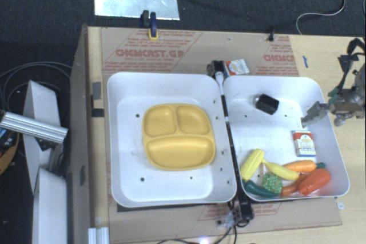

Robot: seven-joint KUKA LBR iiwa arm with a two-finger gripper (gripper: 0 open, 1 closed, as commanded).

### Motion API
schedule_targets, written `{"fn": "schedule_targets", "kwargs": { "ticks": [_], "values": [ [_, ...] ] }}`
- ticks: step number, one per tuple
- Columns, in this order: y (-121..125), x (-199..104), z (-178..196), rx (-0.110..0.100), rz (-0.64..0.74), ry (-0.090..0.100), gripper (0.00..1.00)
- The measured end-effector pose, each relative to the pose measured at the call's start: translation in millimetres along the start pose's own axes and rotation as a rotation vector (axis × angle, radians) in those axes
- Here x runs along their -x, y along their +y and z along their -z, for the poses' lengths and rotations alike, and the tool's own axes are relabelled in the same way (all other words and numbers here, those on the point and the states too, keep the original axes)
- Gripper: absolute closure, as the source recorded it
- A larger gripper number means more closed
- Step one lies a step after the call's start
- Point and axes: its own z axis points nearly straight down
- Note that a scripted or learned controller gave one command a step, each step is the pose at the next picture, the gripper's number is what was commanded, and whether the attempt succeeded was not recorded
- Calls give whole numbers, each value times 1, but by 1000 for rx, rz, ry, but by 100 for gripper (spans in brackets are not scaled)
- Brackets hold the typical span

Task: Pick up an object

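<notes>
The right bin point(320, 94) holds a black block point(266, 103) near its back, a small red-and-white box point(303, 143) at the right, and a heap of toy food in the front corner: corn point(252, 164), a banana point(278, 170), broccoli point(272, 183), a carrot point(299, 166) and a red-orange vegetable point(314, 181). My gripper point(315, 112) reaches in over the bin's right rim, above and slightly right of the red-and-white box. Nothing is seen between its fingers.
The left bin point(123, 123) holds a yellow divided plate point(178, 136). A small carton point(236, 67) lies on the cardboard behind the bins. A clamp point(151, 22) sits at the cardboard's back edge, and cables and metal parts lie left of the bench.
</notes>
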Motion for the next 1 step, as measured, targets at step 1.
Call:
{"fn": "schedule_targets", "kwargs": {
  "ticks": [1],
  "values": [
    [33,43,-71,-1,-2,0,0]
  ]
}}
